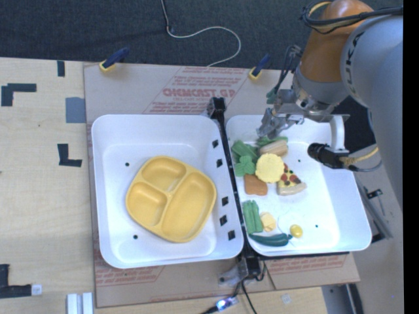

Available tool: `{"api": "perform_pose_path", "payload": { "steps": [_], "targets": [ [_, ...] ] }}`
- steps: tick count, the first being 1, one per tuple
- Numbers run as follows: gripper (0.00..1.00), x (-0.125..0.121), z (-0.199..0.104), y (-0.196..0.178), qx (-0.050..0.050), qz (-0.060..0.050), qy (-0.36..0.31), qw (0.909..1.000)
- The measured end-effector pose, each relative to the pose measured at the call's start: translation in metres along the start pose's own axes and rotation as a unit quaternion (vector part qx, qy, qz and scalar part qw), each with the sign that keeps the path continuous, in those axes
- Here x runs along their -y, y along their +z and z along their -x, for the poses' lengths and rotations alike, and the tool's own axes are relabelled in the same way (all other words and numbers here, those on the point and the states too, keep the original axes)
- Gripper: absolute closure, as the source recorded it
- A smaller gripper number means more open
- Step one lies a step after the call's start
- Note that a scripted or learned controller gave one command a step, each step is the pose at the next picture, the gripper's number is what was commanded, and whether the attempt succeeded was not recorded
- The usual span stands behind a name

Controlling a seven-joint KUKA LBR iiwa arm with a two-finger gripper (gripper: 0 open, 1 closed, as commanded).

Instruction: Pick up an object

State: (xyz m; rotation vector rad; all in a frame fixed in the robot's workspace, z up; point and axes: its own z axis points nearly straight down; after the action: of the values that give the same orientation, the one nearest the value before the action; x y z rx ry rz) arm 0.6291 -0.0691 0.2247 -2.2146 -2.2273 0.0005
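Note:
The right bin [340, 208] holds several toy foods: a yellow round piece [269, 167], a tan bread-like piece [273, 148], green leafy pieces [243, 157], a brown piece [256, 186], a pizza slice [291, 185], a green bean-like piece [251, 215], a dark green pepper [270, 239] and a small yellow ball [296, 230]. My gripper [270, 131] hangs over the bin's upper left part, its tips just above the tan piece and a green piece. I cannot make out anything held in it.
The left bin [111, 175] holds a yellow divided plate [171, 197]. A black divider [222, 156] runs between the bins. Blue and yellow clamps [114, 59] [259, 65] pin the cardboard at the back. A white cable [196, 31] lies on the dark surface behind.

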Motion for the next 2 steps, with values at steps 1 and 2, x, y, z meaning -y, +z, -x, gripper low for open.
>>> {"api": "perform_pose_path", "payload": {
  "steps": [1, 2],
  "targets": [
    [1.0, -0.0205, -0.0564, -0.0075, -0.001, 0.0, -0.001, 1.0],
    [1.0, -0.0118, -0.0622, -0.0045, 0.001, -0.001, 0.002, 1.0]
  ]
}}
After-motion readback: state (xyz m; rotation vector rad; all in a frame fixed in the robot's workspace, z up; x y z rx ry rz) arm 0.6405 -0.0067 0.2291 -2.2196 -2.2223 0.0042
